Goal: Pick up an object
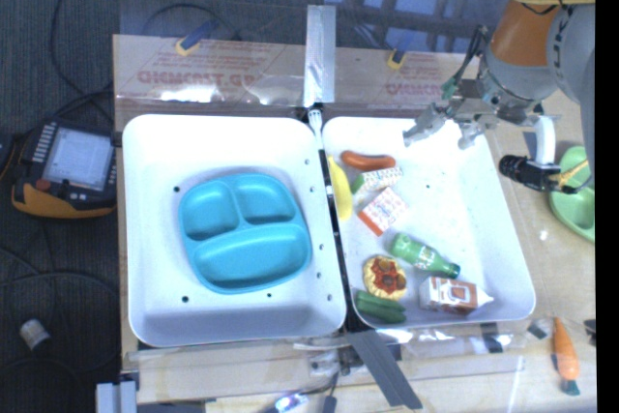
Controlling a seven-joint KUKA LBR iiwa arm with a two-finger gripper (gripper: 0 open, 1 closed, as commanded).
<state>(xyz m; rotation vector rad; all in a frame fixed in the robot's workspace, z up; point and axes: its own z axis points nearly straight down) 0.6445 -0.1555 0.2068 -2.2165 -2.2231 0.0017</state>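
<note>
White bin (503, 208), green bottle (423, 253) inside

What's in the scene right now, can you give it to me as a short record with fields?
left bin: blue divided plate
right bin: hot dog, banana, green bottle, pizza slice, cucumber, small cartons
arm: grey with orange band, entering from the right
tool: open, above the right bin's far edge, holding nothing
</note>
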